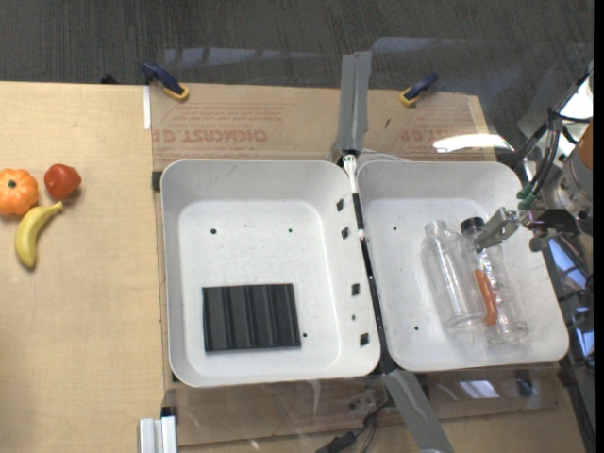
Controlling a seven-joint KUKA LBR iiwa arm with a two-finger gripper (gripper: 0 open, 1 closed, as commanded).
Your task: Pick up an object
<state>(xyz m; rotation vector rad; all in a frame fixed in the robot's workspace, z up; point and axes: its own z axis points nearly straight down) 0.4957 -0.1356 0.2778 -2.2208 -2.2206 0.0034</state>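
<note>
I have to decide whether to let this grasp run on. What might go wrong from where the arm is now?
1. The clear bottles lie on their sides, touching each other, so a closing gripper may roll one away or drag both.
2. They sit near the right bin's far wall, leaving little room beside them.
3. Their transparent, glossy plastic looks slippery, so a hold may slide off.
</note>
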